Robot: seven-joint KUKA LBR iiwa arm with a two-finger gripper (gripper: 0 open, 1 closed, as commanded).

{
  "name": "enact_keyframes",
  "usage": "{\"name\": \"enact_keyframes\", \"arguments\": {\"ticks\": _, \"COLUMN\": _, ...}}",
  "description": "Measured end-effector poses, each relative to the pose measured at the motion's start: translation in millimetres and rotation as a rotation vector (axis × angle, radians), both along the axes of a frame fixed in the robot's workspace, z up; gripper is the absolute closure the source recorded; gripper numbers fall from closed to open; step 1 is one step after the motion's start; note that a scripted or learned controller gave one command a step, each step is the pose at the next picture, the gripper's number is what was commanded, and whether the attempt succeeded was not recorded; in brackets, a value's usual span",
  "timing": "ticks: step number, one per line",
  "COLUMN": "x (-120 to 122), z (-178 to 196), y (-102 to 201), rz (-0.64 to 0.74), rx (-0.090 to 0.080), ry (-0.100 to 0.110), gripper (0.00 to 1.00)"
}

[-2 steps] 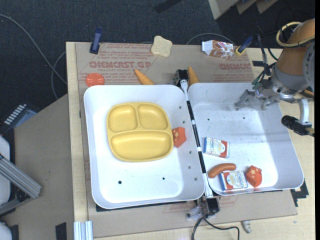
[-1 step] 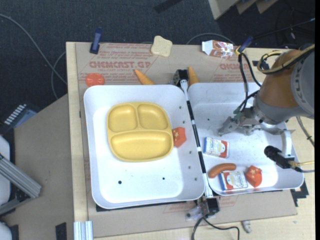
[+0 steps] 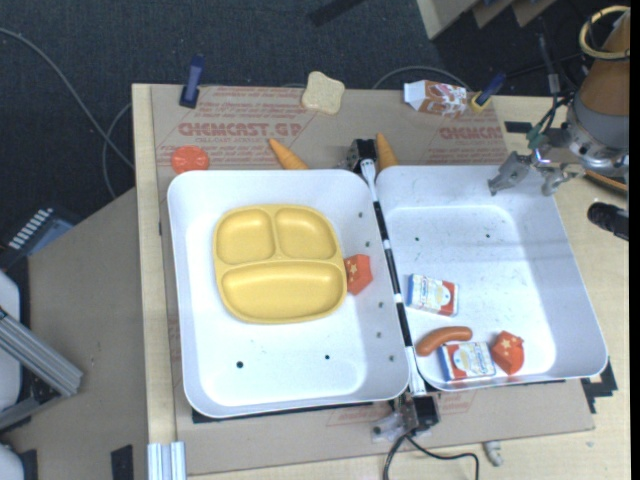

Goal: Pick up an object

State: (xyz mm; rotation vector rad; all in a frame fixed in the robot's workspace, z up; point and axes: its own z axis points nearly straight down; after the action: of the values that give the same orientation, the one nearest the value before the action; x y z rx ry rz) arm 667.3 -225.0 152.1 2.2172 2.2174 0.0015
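Observation:
My gripper [image 3: 528,174] hangs over the far edge of the right bin [image 3: 520,238], under the grey wrist with its orange band. Its fingers [image 3: 506,175] stand apart, open, with nothing between them. In the near part of that bin lie a small blue-and-white carton [image 3: 432,294], a sausage [image 3: 442,339], a second carton [image 3: 468,360] and a red strawberry [image 3: 508,352], all well below the gripper. The left bin [image 3: 200,348] holds a yellow divided plate [image 3: 278,265] and a red-orange piece [image 3: 357,272] by its right wall.
Behind the bins, on the cardboard, lie a bread slice [image 3: 323,91], two carrots [image 3: 287,154] [image 3: 385,150], a red tomato [image 3: 188,158], a blue clip [image 3: 191,80] and a small carton [image 3: 437,96]. Cables run along the divider between the bins.

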Motion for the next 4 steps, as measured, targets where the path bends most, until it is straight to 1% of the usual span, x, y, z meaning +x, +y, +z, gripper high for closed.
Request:
{"name": "enact_keyframes", "arguments": {"ticks": 1, "x": -105.2, "z": -52.2, "y": 31.6, "rz": -0.001, "rx": 0.005, "ry": 0.008, "gripper": 0.0}}
{"name": "enact_keyframes", "arguments": {"ticks": 2, "x": -6.2, "z": -67.3, "y": 109.2, "rz": 0.003, "rx": 0.005, "ry": 0.003, "gripper": 0.0}}
{"name": "enact_keyframes", "arguments": {"ticks": 3, "x": -70.7, "z": -67.5, "y": 47.9, "rz": -0.001, "rx": 0.002, "ry": 0.007, "gripper": 0.0}}
{"name": "enact_keyframes", "arguments": {"ticks": 4, "x": -0.1, "z": -67.0, "y": 135.0, "rz": 0.002, "rx": 0.005, "ry": 0.002, "gripper": 0.0}}
